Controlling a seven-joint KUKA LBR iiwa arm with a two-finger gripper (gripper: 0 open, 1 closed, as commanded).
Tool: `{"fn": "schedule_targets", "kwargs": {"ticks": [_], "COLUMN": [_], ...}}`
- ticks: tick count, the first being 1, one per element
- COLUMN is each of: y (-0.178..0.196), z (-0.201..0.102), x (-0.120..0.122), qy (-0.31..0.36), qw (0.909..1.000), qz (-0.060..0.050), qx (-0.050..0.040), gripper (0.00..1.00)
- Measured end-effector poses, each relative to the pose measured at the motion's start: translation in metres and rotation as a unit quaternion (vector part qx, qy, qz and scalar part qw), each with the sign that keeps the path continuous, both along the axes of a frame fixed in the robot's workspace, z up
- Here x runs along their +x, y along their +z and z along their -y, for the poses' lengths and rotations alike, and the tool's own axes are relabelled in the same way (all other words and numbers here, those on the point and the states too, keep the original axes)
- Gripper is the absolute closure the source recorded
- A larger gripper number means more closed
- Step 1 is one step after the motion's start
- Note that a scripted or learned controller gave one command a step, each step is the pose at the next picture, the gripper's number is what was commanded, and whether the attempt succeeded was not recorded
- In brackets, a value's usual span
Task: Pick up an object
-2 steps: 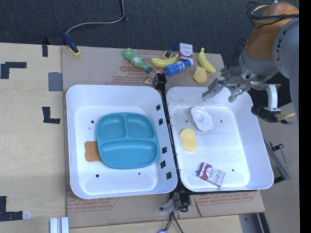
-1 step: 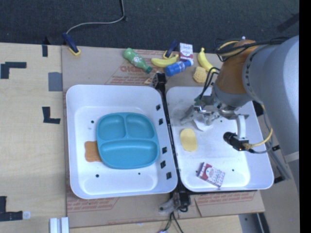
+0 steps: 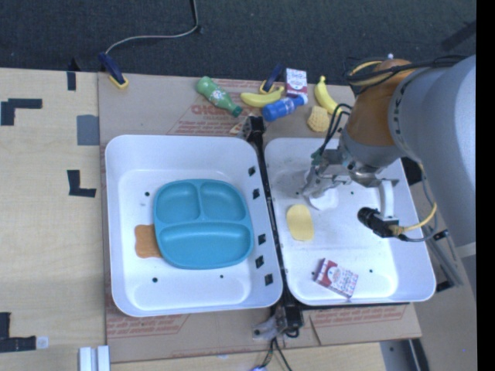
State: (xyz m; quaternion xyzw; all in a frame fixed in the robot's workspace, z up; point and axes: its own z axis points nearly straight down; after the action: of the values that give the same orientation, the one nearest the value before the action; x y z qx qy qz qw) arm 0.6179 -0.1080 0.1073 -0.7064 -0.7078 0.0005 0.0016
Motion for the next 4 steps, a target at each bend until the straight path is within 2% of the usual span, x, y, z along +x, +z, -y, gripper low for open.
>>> {"fn": "schedule_targets", "kwargs": {"ticks": [1,2,3,4], "y": [0.0,-0.019,0.107,-0.021], "z": [0.0,-0.006,0.026,0.02], "x": [0.0,-0.013,0.027,0.018], "qy": [0.0,-0.001,0.0,0.0], "qw": [1.0,1.0,1.0,1.0], "qz": [0.0,0.005,0.003,0.003], "qx": [0.0,-0.0027,-0.0021,-0.0013], "gripper": [0.0,0.0,0.0,0.0]}}
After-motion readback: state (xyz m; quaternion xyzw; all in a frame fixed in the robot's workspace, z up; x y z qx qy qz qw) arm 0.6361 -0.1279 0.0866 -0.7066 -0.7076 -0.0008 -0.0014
